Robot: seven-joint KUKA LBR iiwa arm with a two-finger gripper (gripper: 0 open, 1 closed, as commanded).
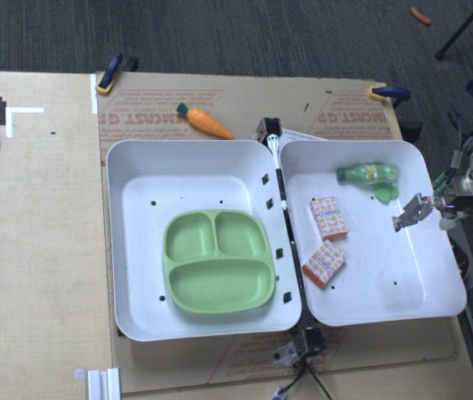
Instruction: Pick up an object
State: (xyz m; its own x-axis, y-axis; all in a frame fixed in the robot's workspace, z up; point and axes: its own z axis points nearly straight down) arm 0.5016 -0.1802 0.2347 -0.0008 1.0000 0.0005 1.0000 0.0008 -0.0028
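A: Gripper (410, 213) first. It's sitting at the right bin's (403, 294) right rim, arm coming in from the right edge. Metal tip's poking inward over the bin floor. Fingers: can't tell if spread or pressed together, too small and blurry. Nothing visibly pinched btwn them.

B: OK. Sweeping left to right now?

A: Yep. Left bin (136, 223) is holding a green divided plate (218, 261), lying flat, roughly centred. Behind the bins, on the cardboard, a toy carrot (206, 122) is lying outside both.

B: And the right bin?

A: Three candidates. Two small orange-and-white boxes: upper box (328, 217) and lower box (324, 263), both near the left wall, near each other but apart. Then a green bottle (370, 176) lying on its side toward the far wall.

B: Which one's the tool nearest?

A: Bottle, I'm judging. It's lying up and slightly left of the gripper, close by. Long axis is running roughly left-right across the view, cap end seemingly pointing right, twd the arm side. Boxes are sitting further left, across bare bin floor.

B: So the approach?

A: Prob. a short shift away from the rim and twd the far wall, then closing across the bottle's short width, i.e. fingers straddling front-to-back, not along its length. Risk: it's round, so it's likely rolling if nudged off-centre.
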